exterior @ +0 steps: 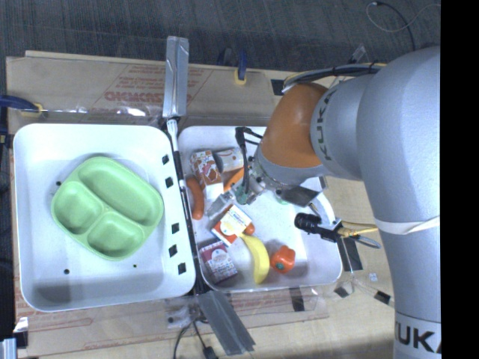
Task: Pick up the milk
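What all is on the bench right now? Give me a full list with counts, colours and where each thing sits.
bins: 2, white, side by side on the bench
divided plate: 1, light green, three compartments, in the left bin
banana: 1, yellow, near front of the right bin
tomato-like toy: 1, red-orange with green top, right of the banana
small carton: 1, white with dark red print, front-left corner of the right bin
flat box: 1, white, orange and red, middle of the right bin
sausage-like toy: 1, orange-red, along the right bin's left wall
packets: 2, printed red and white, back of the right bin
arm: 1, grey with orange band, over the right bin
gripper: 1, dark, low among the items
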Robot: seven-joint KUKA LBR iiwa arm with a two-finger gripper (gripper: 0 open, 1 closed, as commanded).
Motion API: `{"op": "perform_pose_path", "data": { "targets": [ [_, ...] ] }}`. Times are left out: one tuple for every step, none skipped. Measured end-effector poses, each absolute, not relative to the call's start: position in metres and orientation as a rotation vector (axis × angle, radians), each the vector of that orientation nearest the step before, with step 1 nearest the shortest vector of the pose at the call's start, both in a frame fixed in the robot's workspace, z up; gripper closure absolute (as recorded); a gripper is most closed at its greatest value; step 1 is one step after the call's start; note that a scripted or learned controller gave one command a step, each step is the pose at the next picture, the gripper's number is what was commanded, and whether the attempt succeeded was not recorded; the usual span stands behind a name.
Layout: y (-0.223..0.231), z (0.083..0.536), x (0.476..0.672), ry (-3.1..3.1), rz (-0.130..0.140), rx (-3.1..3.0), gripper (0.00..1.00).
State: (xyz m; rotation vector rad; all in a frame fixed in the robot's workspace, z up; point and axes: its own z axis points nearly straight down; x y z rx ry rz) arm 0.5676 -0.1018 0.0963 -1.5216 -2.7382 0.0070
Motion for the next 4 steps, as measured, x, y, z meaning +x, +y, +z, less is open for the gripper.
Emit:
{"op": "perform_pose_path", "data": {
  "targets": [
    [-0.111, 0.249, 0.615, -2.886, 0.002, -1.237, 0.00],
    [-0.102, 0.121, 0.645, -2.938, -0.002, -1.126, 0.00],
    [-0.116, 0.151, 0.629, -3.094, 0.000, -0.540, 0.00],
    [-0.080, 0.234, 0.639, -3.139, 0.000, 0.138, 0.00]
  ]
}}
